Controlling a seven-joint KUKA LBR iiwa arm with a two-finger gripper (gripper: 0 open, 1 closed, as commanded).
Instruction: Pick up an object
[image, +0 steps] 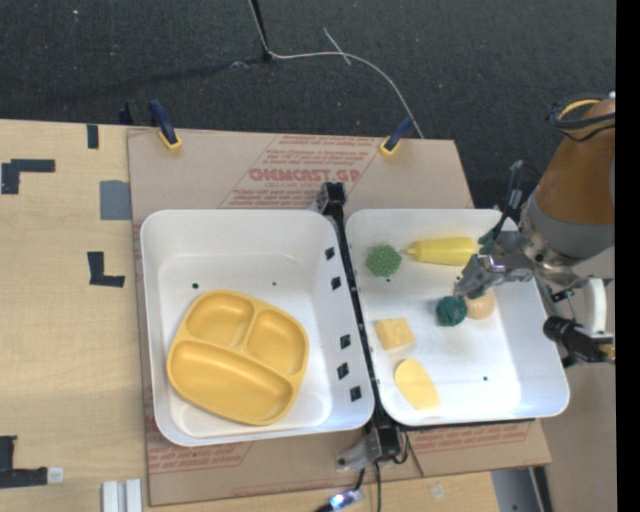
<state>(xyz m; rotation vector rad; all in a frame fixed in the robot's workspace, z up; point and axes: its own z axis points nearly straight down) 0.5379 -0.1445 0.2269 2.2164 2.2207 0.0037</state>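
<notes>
Bins (160, 240) — two; five foods, one yellow tray (238, 355); tool (470, 283) grip unclear.

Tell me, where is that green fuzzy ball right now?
The green fuzzy ball lies in the right bin, near its far left corner, just left of the yellow corn-shaped toy and close to the divider between the bins.

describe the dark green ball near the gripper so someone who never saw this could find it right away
Look in the right bin of the two white bins, the one the arm reaches into. Toward its right side, just below the gripper, sits the dark green ball, touching a pale tan piece on its right. It is darker and more teal than the lighter, fuzzier green ball nearer the divider.
</notes>
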